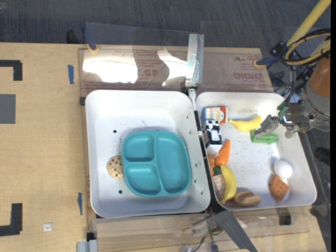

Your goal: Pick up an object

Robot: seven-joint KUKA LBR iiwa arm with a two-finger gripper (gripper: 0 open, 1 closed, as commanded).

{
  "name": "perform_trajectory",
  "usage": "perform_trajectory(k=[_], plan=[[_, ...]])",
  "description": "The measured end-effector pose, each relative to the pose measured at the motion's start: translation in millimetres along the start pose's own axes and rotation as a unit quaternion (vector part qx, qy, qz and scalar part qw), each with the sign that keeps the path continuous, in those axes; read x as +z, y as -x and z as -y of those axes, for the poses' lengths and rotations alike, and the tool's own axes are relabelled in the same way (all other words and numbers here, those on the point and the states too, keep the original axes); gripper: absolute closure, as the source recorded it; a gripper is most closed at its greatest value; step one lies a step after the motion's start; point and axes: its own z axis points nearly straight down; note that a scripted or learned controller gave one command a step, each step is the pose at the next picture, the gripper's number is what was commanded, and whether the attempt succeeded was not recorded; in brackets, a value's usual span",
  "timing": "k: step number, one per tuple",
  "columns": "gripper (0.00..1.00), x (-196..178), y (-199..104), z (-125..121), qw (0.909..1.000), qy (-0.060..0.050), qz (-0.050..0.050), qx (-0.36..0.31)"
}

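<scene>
The gripper (274,124) sits low over the right bin (307,164), at its upper right, just beside a green toy (264,137) and a banana (247,123). Whether the jaws are apart or together cannot be told from this angle, and nothing visibly sits between them. So the pick looks not yet done: the approach seems made, with grasp and lift left. An egg (283,169) lies nearby; a teal tray (156,163) rests in the left bin (100,114).
</scene>
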Motion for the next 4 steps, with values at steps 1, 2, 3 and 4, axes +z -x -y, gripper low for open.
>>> perform_trajectory(k=[1,2,3,4], plan=[[0.0,-123,-2,11,0.9979,0.008,0.002,-0.064],[0.0,64,-17,22,0.9998,-0.005,0.0,0.019],[0.0,142,32,-42,0.9979,0.005,0.002,0.064],[0.0,145,46,-80,0.9996,0.002,0.001,0.028]])
